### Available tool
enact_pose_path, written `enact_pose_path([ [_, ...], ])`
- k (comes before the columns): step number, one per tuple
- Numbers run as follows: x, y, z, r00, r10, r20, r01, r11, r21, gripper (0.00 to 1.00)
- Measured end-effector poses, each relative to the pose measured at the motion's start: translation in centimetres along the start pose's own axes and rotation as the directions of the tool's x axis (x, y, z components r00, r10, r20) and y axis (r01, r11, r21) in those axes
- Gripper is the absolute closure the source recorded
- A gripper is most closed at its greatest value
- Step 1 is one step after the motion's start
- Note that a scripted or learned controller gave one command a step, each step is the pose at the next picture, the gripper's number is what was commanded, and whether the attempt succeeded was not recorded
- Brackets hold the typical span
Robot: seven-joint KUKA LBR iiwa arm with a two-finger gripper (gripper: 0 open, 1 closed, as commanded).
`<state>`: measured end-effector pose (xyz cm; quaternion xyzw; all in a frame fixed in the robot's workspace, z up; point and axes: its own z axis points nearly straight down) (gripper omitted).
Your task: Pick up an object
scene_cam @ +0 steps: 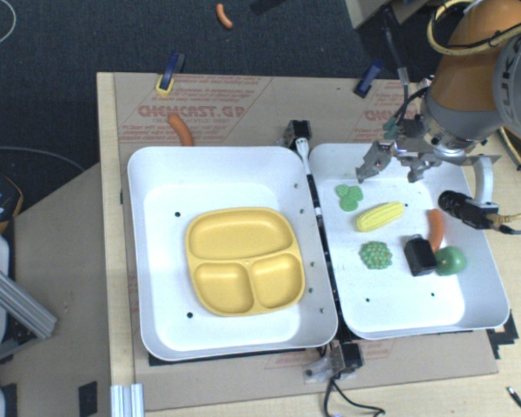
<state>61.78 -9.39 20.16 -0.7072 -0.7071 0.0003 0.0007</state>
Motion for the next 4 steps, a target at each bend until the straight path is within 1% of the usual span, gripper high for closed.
enact_pose_path([
  [1, -0.1, 0.6, 4.6, 1.0, 0.0, -0.001, 0.0, 1.0, 0.006, 0.0],
  [2, 0.3, 0.1, 10.9, 1.0, 0.0, -0.002, 0.0, 1.0, 0.008, 0.0],
  [3, 0.4, 0.0, 11.8, 1.0, 0.0, -0.001, 0.0, 1.0, 0.003, 0.0],
  [4, 0.3, 0.1, 10.6, 1.0, 0.001, 0.0, -0.001, 1.0, -0.001, 1.0],
])
